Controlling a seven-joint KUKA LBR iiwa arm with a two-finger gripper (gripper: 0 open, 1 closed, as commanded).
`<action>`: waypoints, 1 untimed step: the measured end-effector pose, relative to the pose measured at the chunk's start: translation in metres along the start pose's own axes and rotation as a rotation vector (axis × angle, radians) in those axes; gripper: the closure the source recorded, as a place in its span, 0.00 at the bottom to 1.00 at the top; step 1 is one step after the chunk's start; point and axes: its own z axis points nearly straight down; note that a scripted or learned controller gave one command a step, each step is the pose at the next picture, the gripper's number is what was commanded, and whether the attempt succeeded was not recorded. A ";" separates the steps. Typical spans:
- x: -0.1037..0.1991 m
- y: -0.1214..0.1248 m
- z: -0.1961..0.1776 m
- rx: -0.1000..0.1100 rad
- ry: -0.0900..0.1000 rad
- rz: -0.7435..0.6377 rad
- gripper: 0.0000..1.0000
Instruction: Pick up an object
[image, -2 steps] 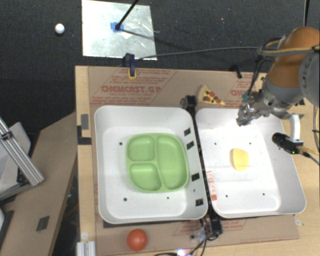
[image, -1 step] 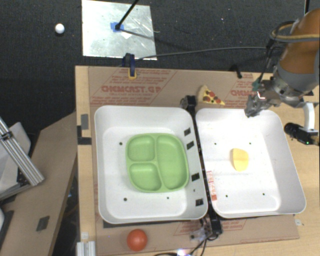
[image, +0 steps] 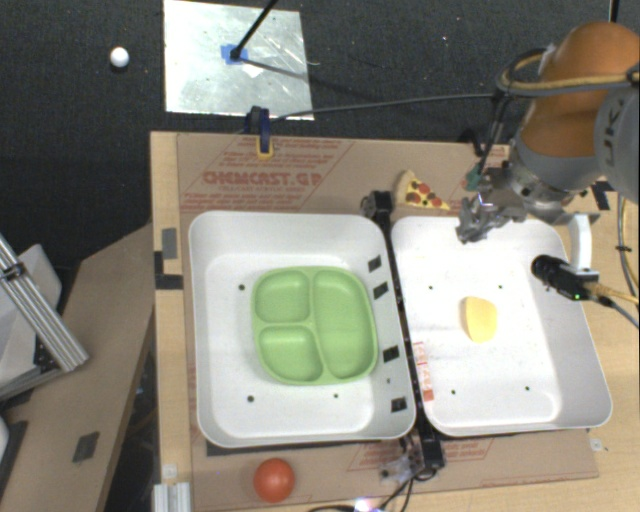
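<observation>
We saw the gripper (image: 478, 222) hanging over the far left corner of the right bin (image: 560, 400), at about eleven o'clock from that bin's middle. The yellow piece (image: 480, 319) lay on the bin floor near its centre, at about six o'clock from the gripper and well apart from it. Nothing sat between the fingers, but whether they were spread or pressed together we could not tell, since the tip was small and dark against the bin wall.

The left bin (image: 215, 260) held a green tray (image: 314, 325) with three compartments. A pizza slice (image: 421, 192) lay on the worktop (image: 200, 165) just beyond the right bin, at about ten o'clock from the gripper. A red ball (image: 273, 479) sat on the worktop's near edge. The arm's (image: 580, 100) upper part was cut off by the frame's right side.
</observation>
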 end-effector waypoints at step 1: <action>0.053 -0.007 -0.003 0.000 0.000 0.000 1.00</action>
